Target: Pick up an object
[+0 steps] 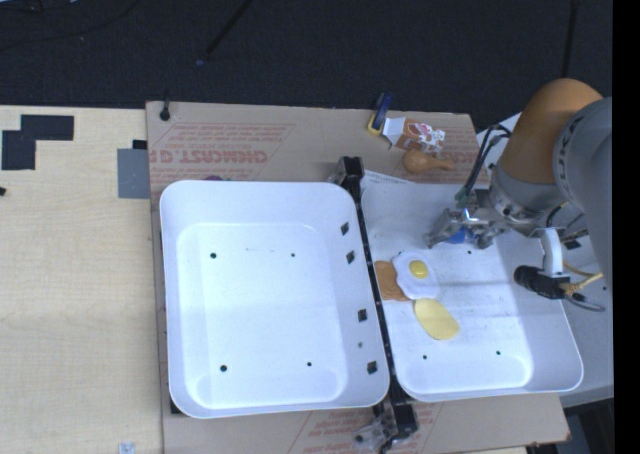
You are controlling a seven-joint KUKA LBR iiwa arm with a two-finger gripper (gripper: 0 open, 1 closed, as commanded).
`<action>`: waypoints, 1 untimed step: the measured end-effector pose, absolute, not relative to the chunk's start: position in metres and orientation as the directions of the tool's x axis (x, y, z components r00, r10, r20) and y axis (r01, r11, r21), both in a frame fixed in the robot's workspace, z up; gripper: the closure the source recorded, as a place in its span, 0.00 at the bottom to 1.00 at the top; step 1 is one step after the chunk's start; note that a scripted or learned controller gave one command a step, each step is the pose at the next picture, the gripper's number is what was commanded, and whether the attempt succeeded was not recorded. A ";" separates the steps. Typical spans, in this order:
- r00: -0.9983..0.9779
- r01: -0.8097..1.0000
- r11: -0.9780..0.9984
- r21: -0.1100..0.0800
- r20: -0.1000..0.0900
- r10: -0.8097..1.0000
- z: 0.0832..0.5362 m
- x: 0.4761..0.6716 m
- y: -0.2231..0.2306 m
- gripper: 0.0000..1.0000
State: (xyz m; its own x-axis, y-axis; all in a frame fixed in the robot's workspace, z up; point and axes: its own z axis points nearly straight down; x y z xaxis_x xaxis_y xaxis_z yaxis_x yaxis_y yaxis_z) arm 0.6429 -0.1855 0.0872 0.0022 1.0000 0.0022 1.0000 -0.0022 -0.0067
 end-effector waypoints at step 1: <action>0.002 1.000 -0.002 -0.028 0.015 1.000 0.093 0.639 -0.182 1.00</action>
